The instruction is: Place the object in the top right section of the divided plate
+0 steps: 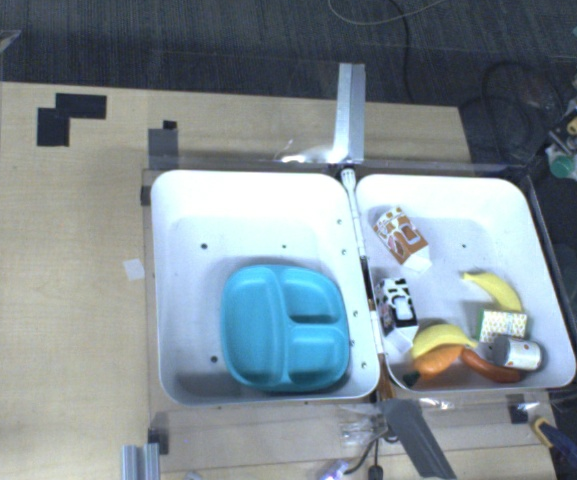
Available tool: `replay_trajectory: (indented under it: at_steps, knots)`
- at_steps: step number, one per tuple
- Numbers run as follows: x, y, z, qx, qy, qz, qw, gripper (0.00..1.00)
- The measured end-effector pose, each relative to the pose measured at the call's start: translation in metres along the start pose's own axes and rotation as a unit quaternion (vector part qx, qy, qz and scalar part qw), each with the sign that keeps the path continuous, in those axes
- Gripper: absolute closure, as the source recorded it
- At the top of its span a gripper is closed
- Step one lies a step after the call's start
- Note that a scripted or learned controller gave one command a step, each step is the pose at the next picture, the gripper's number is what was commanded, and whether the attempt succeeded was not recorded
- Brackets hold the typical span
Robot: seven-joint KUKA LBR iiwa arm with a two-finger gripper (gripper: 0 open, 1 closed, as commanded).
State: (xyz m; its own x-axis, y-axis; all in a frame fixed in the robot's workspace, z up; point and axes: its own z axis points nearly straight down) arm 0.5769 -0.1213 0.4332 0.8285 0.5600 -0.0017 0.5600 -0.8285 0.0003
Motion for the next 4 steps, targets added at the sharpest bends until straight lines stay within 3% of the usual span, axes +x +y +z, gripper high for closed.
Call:
replay_trajectory:
  at_steps: [1, 2, 3, 4]
  knots:
    - [-0.044, -0.079, 0.0, 0.001, 0.0, 0.167, 0.986, 1.0]
    - [-0.043, -0.078, -0.009, 0.001, -0.001, 0.165, 0.9863, 1.0]
    - [-0.037, -0.105, 0.0, 0.001, 0.0, 0.195, 0.9808, 1.0]
    - [0.002, -0.163, -0.001, 0.0, 0.001, 0.191, 0.9817, 1.0]
